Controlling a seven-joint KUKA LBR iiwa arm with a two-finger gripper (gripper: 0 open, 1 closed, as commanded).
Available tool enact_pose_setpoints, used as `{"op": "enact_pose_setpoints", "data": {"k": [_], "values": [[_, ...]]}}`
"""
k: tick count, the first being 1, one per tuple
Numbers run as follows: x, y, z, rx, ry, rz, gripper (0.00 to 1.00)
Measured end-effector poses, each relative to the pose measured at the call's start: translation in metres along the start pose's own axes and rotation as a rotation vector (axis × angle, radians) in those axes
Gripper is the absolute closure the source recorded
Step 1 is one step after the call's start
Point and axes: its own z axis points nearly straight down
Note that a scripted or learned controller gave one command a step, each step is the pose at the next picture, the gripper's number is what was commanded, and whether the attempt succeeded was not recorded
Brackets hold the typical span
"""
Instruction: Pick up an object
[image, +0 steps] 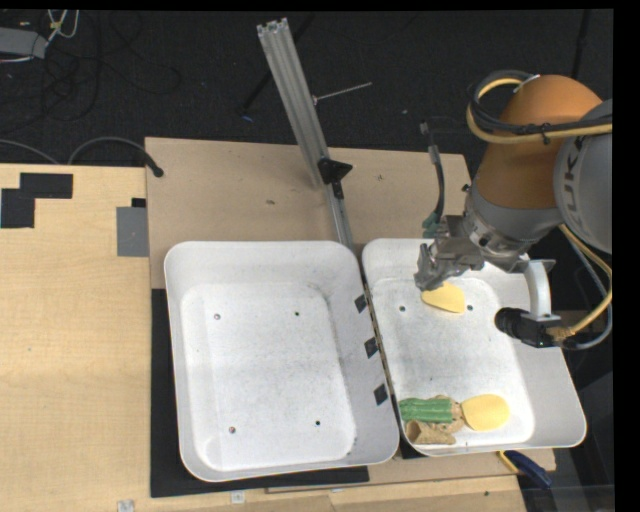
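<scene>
In right bin (545, 400), yellow piece (444, 299) just under tool (436, 273)

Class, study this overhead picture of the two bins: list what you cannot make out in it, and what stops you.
1. Camera view: the gripper is a dark blur, so jaw state and contact with the pale yellow wedge-shaped object are unclear.
2. The small tan lumpy object is half hidden under the green ridged toy.

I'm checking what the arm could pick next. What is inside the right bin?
In the right bin: a pale yellow piece directly below the gripper, and along the near edge a green object, a tan one and a yellow round one. The gripper hides the yellow piece's upper edge.
</scene>
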Motion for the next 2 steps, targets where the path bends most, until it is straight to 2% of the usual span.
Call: {"op": "enact_pose_setpoints", "data": {"k": [2], "values": [[0.100,-0.013,0.026,0.002,0.000,0.000,1.00]]}}
